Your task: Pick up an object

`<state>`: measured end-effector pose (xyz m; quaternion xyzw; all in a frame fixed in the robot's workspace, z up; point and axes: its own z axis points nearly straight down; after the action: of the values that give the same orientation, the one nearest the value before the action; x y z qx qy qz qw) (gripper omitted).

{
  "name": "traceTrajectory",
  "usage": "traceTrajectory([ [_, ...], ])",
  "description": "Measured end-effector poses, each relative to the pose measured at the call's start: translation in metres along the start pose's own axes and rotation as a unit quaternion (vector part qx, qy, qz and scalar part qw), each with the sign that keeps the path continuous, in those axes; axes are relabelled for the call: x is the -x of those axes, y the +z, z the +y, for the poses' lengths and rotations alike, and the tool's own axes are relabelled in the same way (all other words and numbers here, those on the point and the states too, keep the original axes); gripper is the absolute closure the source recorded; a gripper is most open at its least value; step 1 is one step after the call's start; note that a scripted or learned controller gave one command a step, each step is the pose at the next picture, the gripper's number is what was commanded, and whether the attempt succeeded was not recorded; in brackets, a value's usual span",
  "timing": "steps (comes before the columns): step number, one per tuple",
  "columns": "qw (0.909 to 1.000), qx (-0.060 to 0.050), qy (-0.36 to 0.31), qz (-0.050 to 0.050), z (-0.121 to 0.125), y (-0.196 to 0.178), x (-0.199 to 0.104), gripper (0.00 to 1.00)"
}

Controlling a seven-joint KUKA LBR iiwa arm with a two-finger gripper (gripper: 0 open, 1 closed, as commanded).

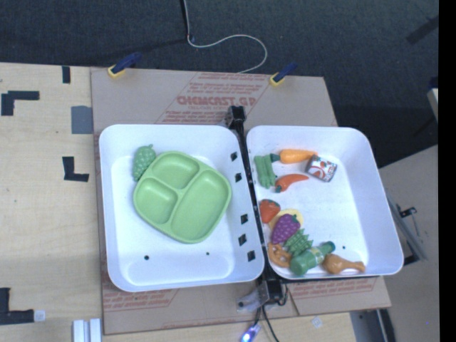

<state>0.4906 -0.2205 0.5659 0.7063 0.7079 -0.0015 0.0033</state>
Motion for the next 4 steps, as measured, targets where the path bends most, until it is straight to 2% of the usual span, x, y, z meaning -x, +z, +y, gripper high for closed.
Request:
traceTrajectory([
  [3, 1.0, 0.001, -0.001, -0.002, 0.002, -0.031, -0.002, 1.0],
  [4, 1.0, -0.008, 0.002, 0.005, -0.008, 0.1, 0.002, 1.0],
])
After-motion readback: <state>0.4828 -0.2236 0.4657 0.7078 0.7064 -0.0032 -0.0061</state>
